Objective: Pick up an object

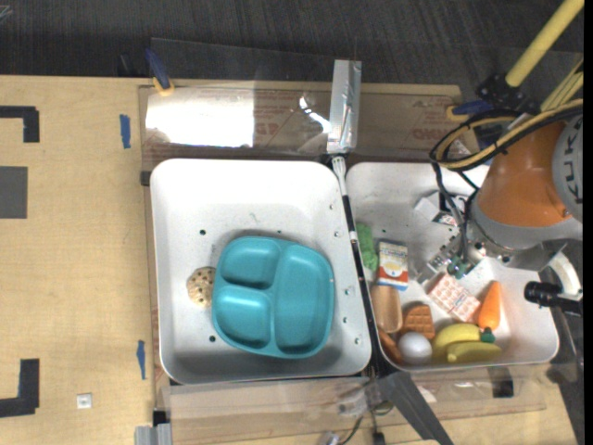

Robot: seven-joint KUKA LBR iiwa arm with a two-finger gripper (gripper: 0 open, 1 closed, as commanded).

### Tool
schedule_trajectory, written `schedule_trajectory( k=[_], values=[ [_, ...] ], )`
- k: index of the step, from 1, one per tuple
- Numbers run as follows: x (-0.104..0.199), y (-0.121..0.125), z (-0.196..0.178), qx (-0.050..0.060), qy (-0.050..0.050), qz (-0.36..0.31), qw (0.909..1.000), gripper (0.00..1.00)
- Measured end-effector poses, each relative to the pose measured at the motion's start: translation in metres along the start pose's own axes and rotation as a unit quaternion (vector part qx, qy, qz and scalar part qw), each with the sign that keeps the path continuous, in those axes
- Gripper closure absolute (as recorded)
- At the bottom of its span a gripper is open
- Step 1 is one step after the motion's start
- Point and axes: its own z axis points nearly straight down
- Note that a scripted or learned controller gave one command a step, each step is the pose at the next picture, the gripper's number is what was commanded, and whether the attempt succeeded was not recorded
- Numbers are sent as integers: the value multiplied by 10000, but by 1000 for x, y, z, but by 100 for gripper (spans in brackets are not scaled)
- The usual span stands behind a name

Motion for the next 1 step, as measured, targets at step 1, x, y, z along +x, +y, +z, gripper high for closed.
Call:
schedule_trajectory(
  k=[1],
  values=[
    [-33,12,13,-58,-58,-645,9979,100]
  ],
)
